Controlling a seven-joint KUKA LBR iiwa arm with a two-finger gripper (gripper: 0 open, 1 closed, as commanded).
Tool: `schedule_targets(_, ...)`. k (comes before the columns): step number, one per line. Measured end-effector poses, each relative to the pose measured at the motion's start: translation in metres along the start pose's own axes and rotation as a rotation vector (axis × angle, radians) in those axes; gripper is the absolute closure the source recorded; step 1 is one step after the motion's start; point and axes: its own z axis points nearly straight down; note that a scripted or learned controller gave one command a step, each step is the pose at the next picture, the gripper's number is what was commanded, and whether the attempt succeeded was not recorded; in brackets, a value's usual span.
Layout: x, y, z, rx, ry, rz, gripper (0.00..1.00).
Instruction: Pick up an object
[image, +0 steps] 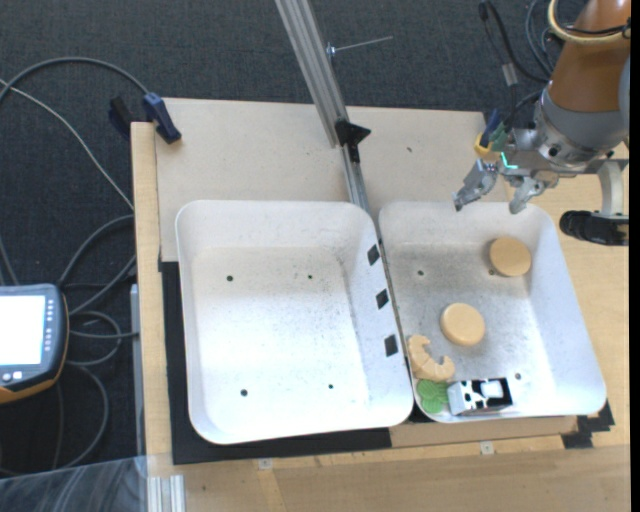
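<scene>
My gripper (493, 202) hangs over the far edge of the right bin (570, 330), its two fingers spread open with nothing between them. Below it in that bin lie a tan round disc (510, 256) near the far right and a second tan disc (463, 324) in the middle. At the bin's near left corner sit a pale croissant-shaped piece (427, 357), a green object (432, 396) and a small black-and-white box (482, 394). The nearest disc lies a short way forward and right of the fingers.
The left bin (200, 300) stands beside the right one, split off by a ridge with black clips (381, 298). A slanted metal rail (320, 80) crosses the bench behind the bins. A handheld pendant (25, 340) lies off the bench at left.
</scene>
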Motion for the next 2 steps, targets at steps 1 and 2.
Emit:
schedule_targets(1,0.001,-0.002,0.042,0.005,0.0,0.001,0.0)
schedule_targets(2,0.0,-0.005,0.105,0.007,0.001,0.002,0.0)
